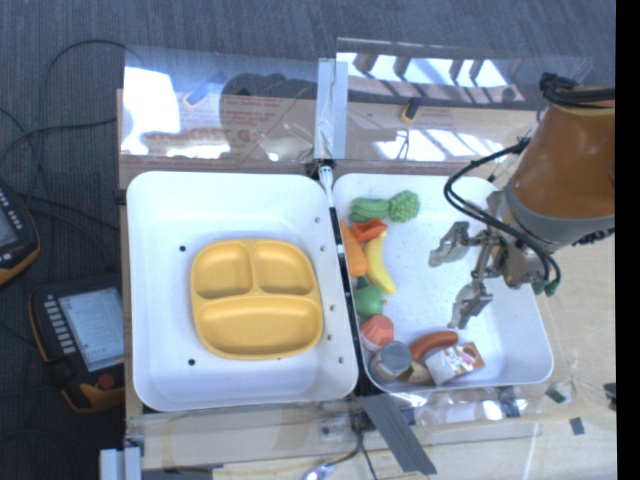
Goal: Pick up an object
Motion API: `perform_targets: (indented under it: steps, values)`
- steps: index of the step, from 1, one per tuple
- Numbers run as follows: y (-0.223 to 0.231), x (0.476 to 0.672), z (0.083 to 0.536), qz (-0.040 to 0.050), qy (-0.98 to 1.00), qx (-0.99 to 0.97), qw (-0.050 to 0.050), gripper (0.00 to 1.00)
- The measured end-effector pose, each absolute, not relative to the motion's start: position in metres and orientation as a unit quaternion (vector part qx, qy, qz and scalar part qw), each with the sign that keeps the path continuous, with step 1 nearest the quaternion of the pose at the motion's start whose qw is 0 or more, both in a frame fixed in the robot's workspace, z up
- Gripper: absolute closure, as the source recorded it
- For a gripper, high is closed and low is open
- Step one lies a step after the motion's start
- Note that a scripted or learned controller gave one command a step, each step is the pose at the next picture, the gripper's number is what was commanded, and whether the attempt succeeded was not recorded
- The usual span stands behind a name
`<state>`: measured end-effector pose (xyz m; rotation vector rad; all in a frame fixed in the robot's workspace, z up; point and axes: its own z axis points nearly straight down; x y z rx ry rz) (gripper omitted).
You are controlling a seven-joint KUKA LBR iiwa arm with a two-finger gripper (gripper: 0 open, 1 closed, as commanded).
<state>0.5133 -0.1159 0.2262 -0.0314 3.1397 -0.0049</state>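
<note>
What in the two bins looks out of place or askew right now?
Nothing looks spilled or damaged. The toy food is crowded along the right bin's left and front edges, with the banana there too. The yellow tray sits flat in the left bin.

1. Two shallow white bins sit side by side: the left bin [160, 218] and the right bin [520, 353].
2. One yellow divided plate [257, 297] lies in the left bin.
3. One broccoli [385, 207], one banana [379, 265], one sausage [433, 344] and one grey can [392, 357] lie among the right bin's toys.
</note>
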Motion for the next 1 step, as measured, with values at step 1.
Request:
perform_targets:
  steps: [1]
  values:
    - [-0.1157,0.4993,0.1000,-0.0014,1.000,-0.004,0.008,0.00]
